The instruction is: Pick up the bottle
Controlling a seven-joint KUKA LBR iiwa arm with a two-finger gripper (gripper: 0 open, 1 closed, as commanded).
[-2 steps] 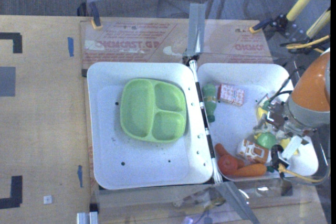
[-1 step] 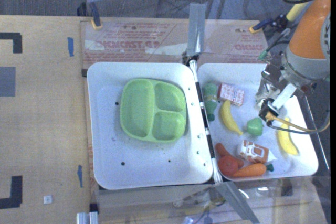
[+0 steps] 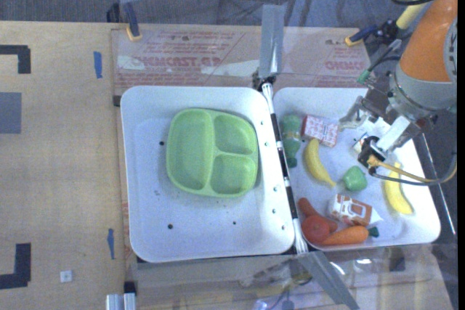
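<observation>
Two shallow white bins sit side by side. The left bin [image 3: 149,218] carries a green divided plate [image 3: 213,152]. In the right bin [image 3: 427,227], the green bottle [image 3: 290,139] lies lengthwise against the left wall, near the far-left corner. The gripper [image 3: 365,112] hangs over the far-right part of that bin, well apart from the bottle. A red-and-white carton [image 3: 320,130] lies between them. Whether the gripper is open or closed cannot be told.
</observation>
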